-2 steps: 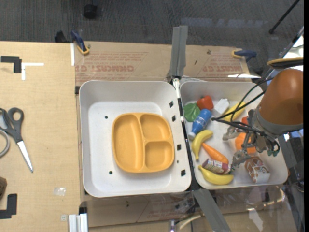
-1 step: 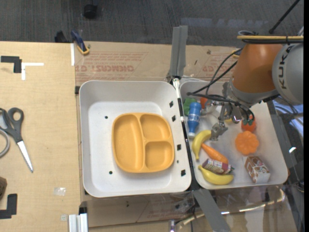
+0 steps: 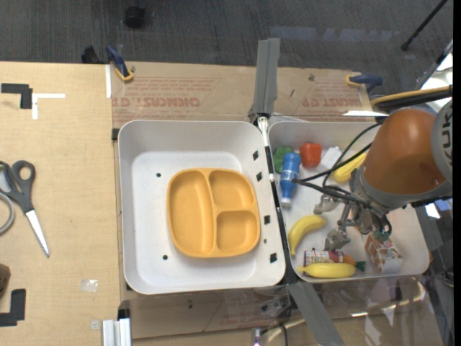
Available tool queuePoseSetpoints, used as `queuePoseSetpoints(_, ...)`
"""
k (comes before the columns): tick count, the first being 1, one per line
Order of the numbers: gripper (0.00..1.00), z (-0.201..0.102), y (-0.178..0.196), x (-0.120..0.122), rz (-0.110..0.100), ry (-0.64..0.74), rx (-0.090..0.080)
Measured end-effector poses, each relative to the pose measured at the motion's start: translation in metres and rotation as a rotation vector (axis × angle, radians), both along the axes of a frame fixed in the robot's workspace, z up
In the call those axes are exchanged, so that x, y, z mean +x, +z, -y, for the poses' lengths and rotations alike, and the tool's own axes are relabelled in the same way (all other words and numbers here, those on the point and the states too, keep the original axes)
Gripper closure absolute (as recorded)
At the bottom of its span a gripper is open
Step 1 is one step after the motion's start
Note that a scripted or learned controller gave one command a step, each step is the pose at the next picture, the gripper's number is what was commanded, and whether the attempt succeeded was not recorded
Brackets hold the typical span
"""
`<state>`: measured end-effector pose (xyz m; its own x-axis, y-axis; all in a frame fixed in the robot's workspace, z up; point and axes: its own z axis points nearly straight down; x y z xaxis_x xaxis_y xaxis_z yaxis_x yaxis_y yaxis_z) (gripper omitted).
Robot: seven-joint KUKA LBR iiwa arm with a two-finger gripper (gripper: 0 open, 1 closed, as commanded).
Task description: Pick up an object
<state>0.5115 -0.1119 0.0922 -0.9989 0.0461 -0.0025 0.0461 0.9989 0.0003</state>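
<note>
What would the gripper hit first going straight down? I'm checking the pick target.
Probably the small pink-labelled packet under the gripper, just above the lower banana; depth is unclear.

left bin [image 3: 133, 215]: divided plate [image 3: 214, 213] at its middle | right bin [image 3: 412, 265]: bottle [image 3: 289, 177] and cup [image 3: 310, 153] by the far left corner; one banana [image 3: 305, 230] near the left wall; another banana [image 3: 330, 269] along the near edge; carton [image 3: 382, 254] toward the near right corner | bench [image 3: 65, 157]: scissors [image 3: 27, 204] at its left edge
</note>
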Motion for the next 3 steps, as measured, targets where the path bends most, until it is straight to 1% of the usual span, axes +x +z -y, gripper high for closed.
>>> queuePoseSetpoints(1, 0.0, 0.063, 0.082, 0.001, 0.001, 0.031, -0.001)
queuePoseSetpoints(2, 0.0, 0.086, 0.0, 0.019, 0.001, -0.05, 0.0)
queuePoseSetpoints(3, 1.0, 0.085, 0.011, 0.021, 0.006, -0.047, -0.001)
